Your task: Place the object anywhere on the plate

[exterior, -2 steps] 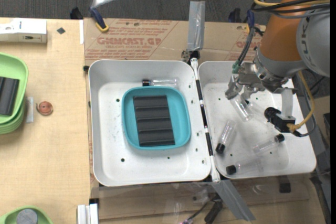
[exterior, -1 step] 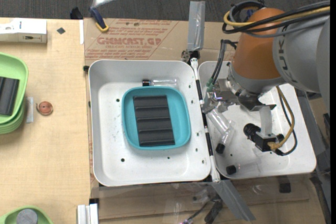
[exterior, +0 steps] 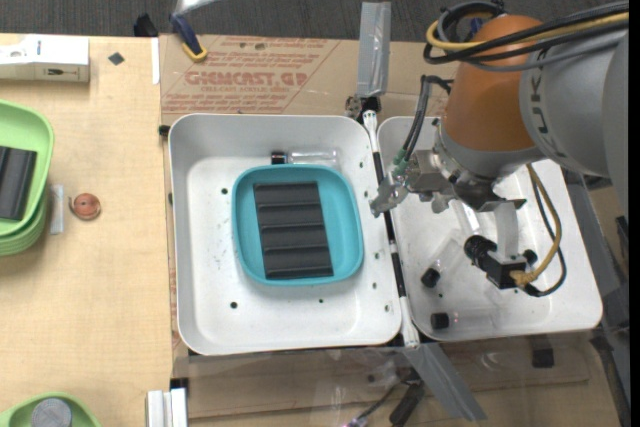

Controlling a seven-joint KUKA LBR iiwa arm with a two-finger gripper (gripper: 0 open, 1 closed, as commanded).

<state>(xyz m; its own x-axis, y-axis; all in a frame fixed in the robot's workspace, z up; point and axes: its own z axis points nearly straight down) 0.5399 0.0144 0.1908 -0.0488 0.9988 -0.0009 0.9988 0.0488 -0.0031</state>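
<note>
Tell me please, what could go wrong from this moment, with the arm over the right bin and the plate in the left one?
1. The arm hangs over the right bin and hides much of it, so a grasp there may close on nothing.
2. The small dark pieces near that bin's front are tiny and could slip away.
3. The teal plate already bears a dark ribbed block, so a dropped object may bounce or roll off into the left bin.

Green tray (exterior: 22, 177) sitting at left edge; white box (exterior: 42, 58) lying upper left (label unreadable); cardboard sheet (exterior: 255, 73) lying behind bins (exterior: 190, 235).
</note>
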